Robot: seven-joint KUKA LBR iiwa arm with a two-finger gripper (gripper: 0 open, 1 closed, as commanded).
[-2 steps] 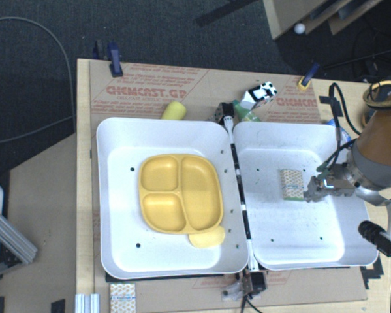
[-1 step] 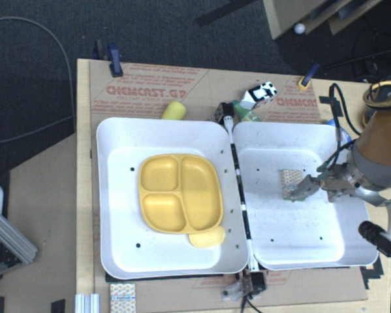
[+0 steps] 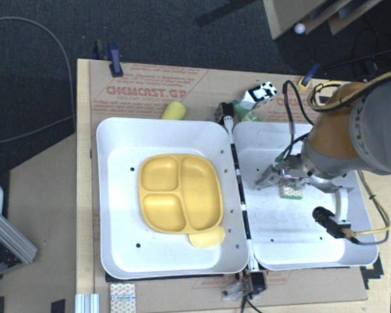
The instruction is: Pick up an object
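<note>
The bench [image 3: 83, 179] is viewed from a single fixed camera set above it, angled downward at a slant. Both white bins are taken in at once, the left bin [image 3: 115, 201] and the right bin [image 3: 295, 249], side by side at middling range. The arm [image 3: 360, 128] is seen entering from the right edge.

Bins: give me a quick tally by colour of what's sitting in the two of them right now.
Yellow: 2, the divided plate and a small flat piece at its lower edge, both in the left bin.
Pale patterned: 1, a small item under the pincer in the right bin.
Total: 3
</note>
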